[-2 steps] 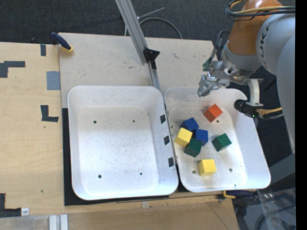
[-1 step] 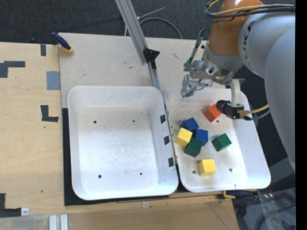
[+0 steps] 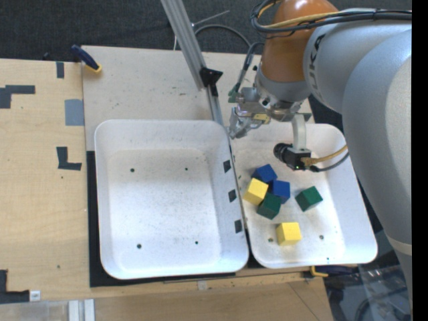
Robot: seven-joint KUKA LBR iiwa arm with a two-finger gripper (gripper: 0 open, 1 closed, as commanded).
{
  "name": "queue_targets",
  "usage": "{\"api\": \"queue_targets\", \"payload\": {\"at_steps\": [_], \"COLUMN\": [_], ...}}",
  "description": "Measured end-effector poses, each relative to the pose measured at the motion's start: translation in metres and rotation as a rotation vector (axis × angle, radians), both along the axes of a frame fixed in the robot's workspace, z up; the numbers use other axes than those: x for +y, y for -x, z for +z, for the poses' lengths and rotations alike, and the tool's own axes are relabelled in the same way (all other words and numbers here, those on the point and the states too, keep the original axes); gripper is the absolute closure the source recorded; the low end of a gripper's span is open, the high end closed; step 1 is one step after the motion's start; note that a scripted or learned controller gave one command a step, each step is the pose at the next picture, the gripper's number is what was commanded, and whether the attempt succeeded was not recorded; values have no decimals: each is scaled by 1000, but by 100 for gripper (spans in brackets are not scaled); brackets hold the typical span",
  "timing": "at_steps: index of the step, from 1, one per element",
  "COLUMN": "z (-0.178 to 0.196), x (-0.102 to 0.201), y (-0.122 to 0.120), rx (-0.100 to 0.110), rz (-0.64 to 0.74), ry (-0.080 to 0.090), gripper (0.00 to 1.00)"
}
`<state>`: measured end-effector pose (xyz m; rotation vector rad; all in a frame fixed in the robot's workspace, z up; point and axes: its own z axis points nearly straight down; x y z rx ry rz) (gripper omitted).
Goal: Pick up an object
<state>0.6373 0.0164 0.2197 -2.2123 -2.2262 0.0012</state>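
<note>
Several small cubes lie in the right bin (image 3: 334,243). Two blue cubes (image 3: 265,174) (image 3: 281,190), a yellow cube (image 3: 255,190) and a dark green cube (image 3: 269,206) sit bunched near the bin's left wall. Another green cube (image 3: 308,198) lies to their right, and a second yellow cube (image 3: 289,233) sits alone nearer the front. My gripper (image 3: 243,124) hangs over the far left corner of the right bin, behind the cluster and apart from it. I see no cube at its tip.
The left bin (image 3: 160,192) adjoins the right one along a shared rim. A slanted metal pole (image 3: 190,42) comes down to the bins' far junction, close to the gripper. A black fitting with a cable (image 3: 294,156) hangs beside the wrist. A blue-and-yellow clamp (image 3: 87,57) lies far left.
</note>
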Motion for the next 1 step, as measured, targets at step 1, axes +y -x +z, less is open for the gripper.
{"api": "queue_targets", "payload": {"at_steps": [1], "z": [4], "x": [52], "y": [-11], "rx": [-3], "rz": [1], "ry": [0], "gripper": [100]}}
